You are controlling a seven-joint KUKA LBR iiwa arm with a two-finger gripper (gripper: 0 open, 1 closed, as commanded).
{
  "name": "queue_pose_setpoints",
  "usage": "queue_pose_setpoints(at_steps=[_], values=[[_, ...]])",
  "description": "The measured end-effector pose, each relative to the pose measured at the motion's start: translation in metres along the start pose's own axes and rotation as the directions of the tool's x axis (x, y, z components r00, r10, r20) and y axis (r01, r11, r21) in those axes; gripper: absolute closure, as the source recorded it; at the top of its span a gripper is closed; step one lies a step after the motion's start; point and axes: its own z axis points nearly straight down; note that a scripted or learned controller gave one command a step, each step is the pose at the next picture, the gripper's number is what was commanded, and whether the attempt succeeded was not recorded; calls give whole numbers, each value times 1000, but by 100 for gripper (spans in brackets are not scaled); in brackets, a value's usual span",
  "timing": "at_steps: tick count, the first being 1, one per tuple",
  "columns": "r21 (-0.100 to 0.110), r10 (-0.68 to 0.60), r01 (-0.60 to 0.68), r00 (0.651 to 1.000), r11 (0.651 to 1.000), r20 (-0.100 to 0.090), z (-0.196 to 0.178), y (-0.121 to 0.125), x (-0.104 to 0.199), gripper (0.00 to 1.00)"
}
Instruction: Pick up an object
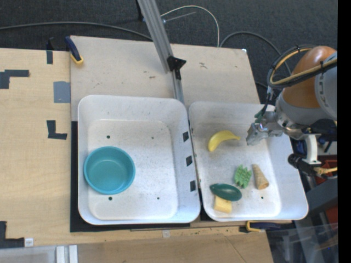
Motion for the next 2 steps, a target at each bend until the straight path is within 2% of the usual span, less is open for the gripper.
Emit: queue_pose_setpoints(at_steps=[2], values=[[-2, -1, 1, 1000, 1000, 0, -100, 0, 8, 100]])
